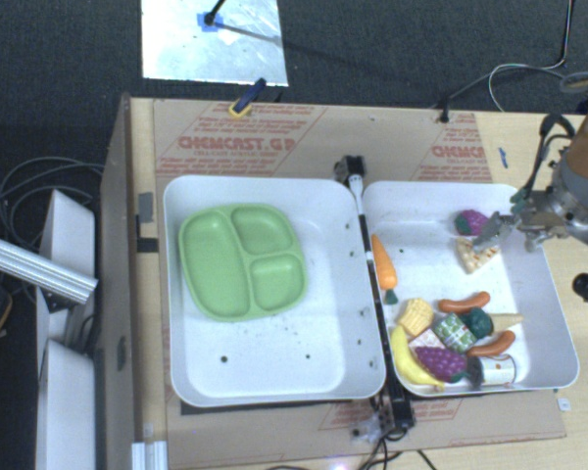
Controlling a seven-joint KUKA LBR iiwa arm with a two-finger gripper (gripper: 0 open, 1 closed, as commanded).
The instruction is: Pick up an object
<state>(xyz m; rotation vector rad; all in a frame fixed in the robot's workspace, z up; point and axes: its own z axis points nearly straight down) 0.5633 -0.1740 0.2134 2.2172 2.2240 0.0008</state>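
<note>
My gripper reaches in from the right over the upper part of the right bin. Its tip hangs just right of a purple and green toy and just above a tan waffle-like wedge. Whether it touches either one is unclear, and nothing is visibly held in it. An orange carrot lies along the bin's left wall. Toy food is piled at the bin's front: a corn cob, a banana, a purple bunch, a sausage and a small can.
The left bin holds a green divided plate. A metal divider runs between the two bins. Cables trail over the bench at the back right. A shiny sheet lies on the floor behind.
</note>
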